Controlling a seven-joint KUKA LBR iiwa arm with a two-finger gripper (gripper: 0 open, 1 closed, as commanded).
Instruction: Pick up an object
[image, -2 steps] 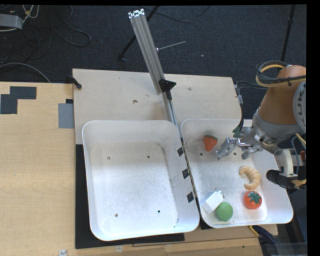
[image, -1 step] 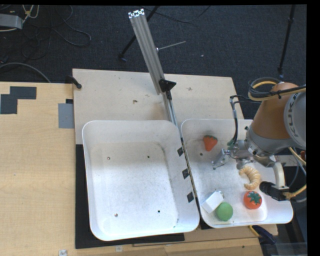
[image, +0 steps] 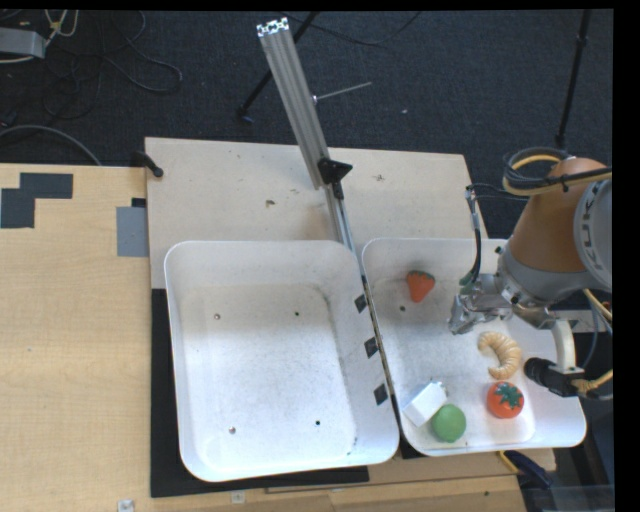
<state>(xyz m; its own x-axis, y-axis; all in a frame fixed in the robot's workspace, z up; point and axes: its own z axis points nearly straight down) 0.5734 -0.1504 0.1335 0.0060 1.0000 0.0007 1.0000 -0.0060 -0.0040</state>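
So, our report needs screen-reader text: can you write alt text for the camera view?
A grey-and-orange robot arm's gripper hangs over the right bin, which holds a strawberry, croissant, tomato, green ball and white block.

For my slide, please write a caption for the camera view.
Robot hand low in right bin among strawberry, croissant, tomato, green ball and white block.

Your arm (image: 560, 225) enters from the right, its orange band showing above the grey wrist, which tilts down and to the left. Your pincer (image: 468, 312) hangs low, metallic, pointing downward.
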